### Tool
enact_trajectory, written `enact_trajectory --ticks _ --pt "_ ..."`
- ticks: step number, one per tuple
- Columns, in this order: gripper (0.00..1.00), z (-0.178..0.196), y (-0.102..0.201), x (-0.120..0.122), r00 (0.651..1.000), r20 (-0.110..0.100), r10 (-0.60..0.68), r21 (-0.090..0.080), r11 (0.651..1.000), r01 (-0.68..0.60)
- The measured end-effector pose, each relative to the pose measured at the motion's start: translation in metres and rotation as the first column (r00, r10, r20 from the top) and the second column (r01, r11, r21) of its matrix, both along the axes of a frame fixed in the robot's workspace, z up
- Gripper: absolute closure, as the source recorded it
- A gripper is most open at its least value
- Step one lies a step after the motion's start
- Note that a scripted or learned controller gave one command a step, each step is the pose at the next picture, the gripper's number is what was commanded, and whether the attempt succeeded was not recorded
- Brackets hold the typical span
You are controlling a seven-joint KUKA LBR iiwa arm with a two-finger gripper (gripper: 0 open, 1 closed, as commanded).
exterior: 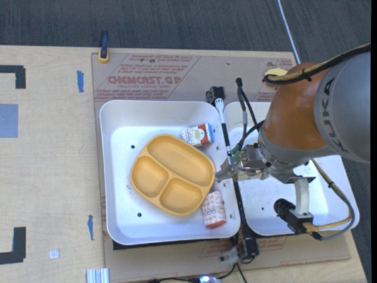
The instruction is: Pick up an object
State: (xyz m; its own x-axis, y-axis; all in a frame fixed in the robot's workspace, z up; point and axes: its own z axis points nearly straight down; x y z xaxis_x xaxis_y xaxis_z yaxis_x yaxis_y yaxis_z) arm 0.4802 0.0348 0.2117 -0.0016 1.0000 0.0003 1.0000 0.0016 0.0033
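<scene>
Arm (pixel 312 114) hides right bin (pixel 336 175); tool (pixel 227 171) blurred.

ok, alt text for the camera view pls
The end effector hangs at the right wall of the left bin, beside a yellow divided plate. A small carton lies above the plate, a small can below it.

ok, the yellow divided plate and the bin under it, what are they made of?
Plate: likely moulded plastic, matte yellow-orange, with soft rounded compartment edges and no glare. Bin: probably thin plastic, smooth white with a slight sheen and rounded corners.
</scene>
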Motion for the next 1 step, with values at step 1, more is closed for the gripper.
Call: enact_trajectory --ticks 1 --pt "1.00 0.0104 0.0003 0.0016 1.000 0.004 0.001 0.000 1.000 -0.001"
